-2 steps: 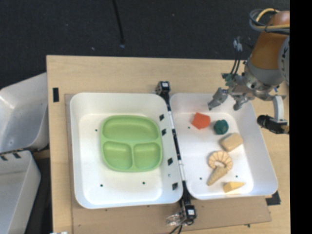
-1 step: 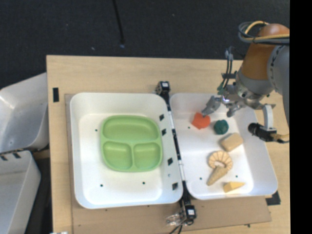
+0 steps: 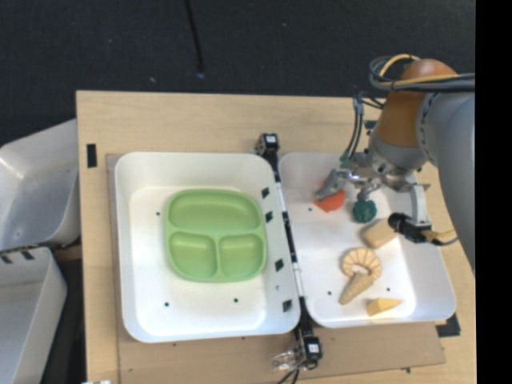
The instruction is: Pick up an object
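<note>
In the upper part of the right bin (image 3: 416, 294), the gripper (image 3: 350, 184) hung with fingers spread apart, just above an orange piece (image 3: 330, 202), beside a small green object (image 3: 365, 210).

A green divided plate (image 3: 215, 234) lay in the bin (image 3: 128, 294) far from the gripper. Both bins sat on a wooden bench (image 3: 200, 118). Black cloth (image 3: 120, 30) stretched behind.
</note>
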